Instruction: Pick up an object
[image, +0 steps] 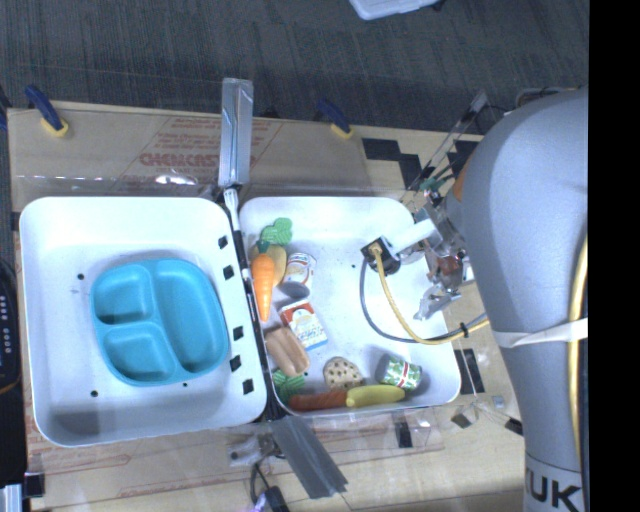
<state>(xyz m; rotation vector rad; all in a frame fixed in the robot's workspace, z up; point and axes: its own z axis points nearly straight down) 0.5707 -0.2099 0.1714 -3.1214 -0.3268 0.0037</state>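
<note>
Grey arm, bulky, fills frame's right; gripper (440, 285) poised over right bin (340, 215) near its right wall, state cannot tell. Left bin (60, 230): smooth blue divided plate (158, 320). Right bin, left side: orange carrot (262, 283), small can (298, 270), cookie (342, 372), yellow banana (375, 396)

Two white bins are present: the left bin (50, 300) holds one blue divided plate (158, 320). The right bin (340, 212) holds one carrot (262, 284), two cans (298, 270) (401, 374), one small carton (304, 326), one cookie (342, 372), one hot dog (286, 352), one yellow banana (374, 396) and one red sausage (318, 401). Two blue clamps (46, 110) (334, 116) sit on the surface's far edge.
</note>
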